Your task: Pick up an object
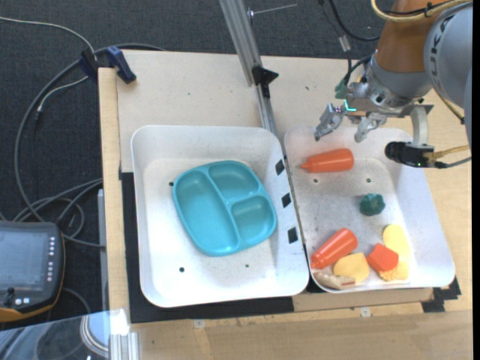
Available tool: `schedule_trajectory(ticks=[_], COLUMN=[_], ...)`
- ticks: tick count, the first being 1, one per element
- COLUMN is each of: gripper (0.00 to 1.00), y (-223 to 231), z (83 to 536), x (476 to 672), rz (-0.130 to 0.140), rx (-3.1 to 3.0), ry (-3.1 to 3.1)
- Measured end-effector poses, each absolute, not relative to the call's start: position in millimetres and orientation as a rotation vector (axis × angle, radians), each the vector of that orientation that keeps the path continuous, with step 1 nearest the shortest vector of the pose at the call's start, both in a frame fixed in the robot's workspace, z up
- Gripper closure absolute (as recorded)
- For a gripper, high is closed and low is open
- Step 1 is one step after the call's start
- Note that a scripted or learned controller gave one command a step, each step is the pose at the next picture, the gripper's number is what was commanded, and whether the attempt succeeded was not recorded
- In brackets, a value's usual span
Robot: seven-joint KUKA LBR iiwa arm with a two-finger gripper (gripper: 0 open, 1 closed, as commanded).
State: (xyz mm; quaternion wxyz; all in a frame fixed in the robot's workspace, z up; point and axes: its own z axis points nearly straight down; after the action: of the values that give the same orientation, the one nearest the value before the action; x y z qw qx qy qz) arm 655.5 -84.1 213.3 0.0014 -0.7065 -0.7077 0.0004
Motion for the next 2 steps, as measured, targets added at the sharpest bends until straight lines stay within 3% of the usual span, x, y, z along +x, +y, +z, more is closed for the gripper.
schedule_trajectory(ticks=[2], gripper=[0.00], y=[-98.9], z=[123.3], x=[648.9], rz=[0.007], rx=[-2.219], ry=[-2.217])
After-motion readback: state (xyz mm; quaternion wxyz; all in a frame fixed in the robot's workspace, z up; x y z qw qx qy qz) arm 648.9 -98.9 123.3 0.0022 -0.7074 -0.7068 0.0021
